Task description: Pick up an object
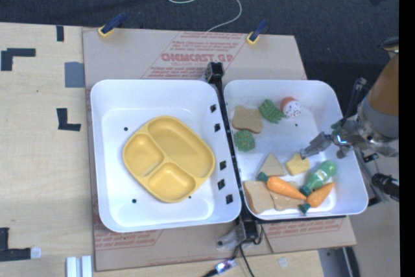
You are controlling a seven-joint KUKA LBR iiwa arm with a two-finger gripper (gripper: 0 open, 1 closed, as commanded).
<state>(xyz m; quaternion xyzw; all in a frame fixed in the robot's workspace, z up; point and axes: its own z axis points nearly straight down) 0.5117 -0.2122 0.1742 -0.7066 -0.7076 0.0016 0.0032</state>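
The right bin (324, 93) holds several toy foods. There is a bread slice (247, 119), a green leafy piece (271, 110), a white and red ball (291, 106) and a green floret (244, 140). Nearer the front lie a tan wedge (272, 165), a yellow cheese block (297, 165), a green bottle (320, 176), two carrots (285, 187) and flat bread pieces (259, 196). My gripper (316, 145) reaches in from the right, low over the bin's right side, just above and right of the cheese block. Nothing shows as held in it.
The left bin (104, 139) holds a yellow three-compartment plate (168, 157). Both bins sit on a cardboard sheet (194, 55) held by clips. A thin cable (207, 0) loops behind the bins. A black divider (224, 133) runs between the bins.
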